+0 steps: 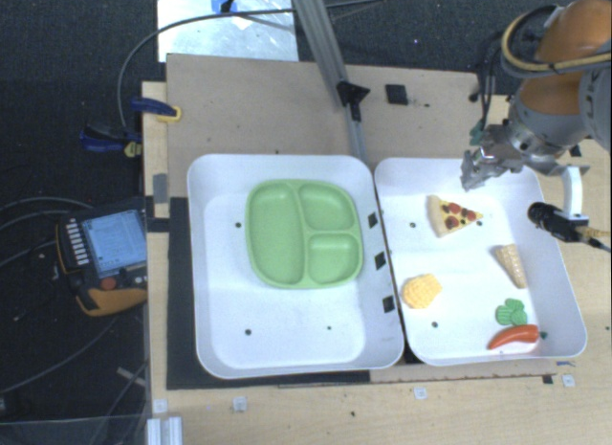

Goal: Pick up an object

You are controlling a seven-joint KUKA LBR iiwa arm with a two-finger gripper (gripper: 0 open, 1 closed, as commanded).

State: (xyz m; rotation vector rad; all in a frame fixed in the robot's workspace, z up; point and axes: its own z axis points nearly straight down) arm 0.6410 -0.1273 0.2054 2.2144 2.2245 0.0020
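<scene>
On the worktop (249, 108), we see the left bin (220, 319) holding a green tray (304, 233) and the right bin (564, 309) holding toy food. The tool (475, 177) hovers at its far edge; we cannot tell its state. The pizza slice (451, 214), just near-left, suits us: descend squarely over it.

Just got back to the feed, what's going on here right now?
The arm's pincer hangs over the top edge of the right bin, just above the pizza slice, holding nothing that I can see. The corn, cone, broccoli and sausage lie untouched. The left bin holds a green tray.
</scene>
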